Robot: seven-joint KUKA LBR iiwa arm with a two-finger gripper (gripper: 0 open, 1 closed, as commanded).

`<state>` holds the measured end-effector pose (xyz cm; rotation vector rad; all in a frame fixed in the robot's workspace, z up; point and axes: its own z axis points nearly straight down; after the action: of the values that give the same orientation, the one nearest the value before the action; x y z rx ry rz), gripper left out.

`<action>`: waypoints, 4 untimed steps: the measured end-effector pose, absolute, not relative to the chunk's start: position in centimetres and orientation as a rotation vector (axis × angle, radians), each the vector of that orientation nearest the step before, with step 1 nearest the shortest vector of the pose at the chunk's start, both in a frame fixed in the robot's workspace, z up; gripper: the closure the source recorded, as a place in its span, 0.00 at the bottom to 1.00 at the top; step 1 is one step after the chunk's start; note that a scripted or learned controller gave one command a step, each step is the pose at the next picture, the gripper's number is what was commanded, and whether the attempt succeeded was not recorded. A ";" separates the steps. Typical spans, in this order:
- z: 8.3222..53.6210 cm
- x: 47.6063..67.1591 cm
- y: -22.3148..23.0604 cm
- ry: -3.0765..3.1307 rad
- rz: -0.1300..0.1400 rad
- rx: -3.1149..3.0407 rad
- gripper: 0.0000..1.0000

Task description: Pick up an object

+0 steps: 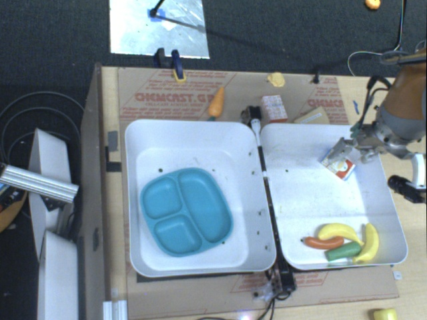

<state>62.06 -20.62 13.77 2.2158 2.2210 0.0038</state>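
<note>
Glossy white-and-red carton (340, 163) sits pinched in the metal gripper (345, 153) above the right bin's (293, 199) smooth plastic floor.

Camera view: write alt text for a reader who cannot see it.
A grey arm's tool hangs over the right white bin beside a small red-and-white carton. Toy bananas, a hot dog and a green vegetable lie in that bin's near corner; the left bin holds a blue divided plate.

Arm (407, 105) cut off by right edge; gripper (348, 151) finger state unreadable (blurred); yellow object (385, 314) cropped at bottom.
</note>
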 end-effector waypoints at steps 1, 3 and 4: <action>17.5 62.9 -18.8 2.225 0.006 2.212 0.00; 15.4 66.8 -20.6 2.224 0.006 2.213 0.00; 18.3 67.0 -20.6 2.223 0.005 2.213 0.00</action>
<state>66.97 -20.63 18.33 2.2129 2.2229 0.0053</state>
